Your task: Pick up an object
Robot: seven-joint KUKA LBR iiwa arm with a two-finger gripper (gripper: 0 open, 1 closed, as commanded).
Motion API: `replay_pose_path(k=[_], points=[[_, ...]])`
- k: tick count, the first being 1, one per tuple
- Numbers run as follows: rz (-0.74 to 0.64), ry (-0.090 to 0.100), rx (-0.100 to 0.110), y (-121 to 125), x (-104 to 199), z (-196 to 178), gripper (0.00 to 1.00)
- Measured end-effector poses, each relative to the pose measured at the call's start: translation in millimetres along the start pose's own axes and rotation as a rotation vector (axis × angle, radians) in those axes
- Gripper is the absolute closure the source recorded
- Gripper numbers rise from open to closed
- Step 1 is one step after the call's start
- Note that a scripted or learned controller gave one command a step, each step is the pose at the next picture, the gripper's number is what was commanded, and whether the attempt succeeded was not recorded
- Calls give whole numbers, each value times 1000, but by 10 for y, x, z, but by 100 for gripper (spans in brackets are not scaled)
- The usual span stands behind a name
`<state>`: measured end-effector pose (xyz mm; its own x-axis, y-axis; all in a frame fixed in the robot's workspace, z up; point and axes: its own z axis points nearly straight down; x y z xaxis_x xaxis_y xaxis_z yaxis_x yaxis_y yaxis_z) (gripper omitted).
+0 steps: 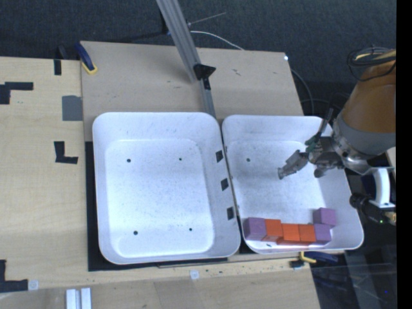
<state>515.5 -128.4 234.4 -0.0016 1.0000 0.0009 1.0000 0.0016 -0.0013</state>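
At the far left of the frame you had the wooden bench (pixel 38 172), marked with several pieces of black tape and one grey patch. In the left centre sat the left bin (pixel 106 192), white and shallow, its floor speckled with small dark dots. A metal rail (pixel 183 34) ran down from the top centre of the frame to the point where the two bins met.

To the right of centre sat the right bin (pixel 257 134), touching the left one along a shared edge that carried three small dark tabs. Along that bin's lower wall, at the lower right of the frame, you had a row of blocks lying against one another: a purple block (pixel 255 228) at the left end, orange blocks (pixel 291 232) in the middle, and two more purple blocks (pixel 325 223) at the right end, one resting above the other.

The gripper (pixel 288 168) hung over the middle of the right bin, pointing left and downward, well apart from the row of blocks. Nothing was seen between its fingers, which appeared drawn together. At the right edge of the frame the arm (pixel 370 118) showed its orange band above the grey wrist.
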Motion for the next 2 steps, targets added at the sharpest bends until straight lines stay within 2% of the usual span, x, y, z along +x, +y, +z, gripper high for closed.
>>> replay_pose_path(k=[1,2], points=[[-2,1,7,187,396,812,0],[1,-2,3,290,270,986,0]])
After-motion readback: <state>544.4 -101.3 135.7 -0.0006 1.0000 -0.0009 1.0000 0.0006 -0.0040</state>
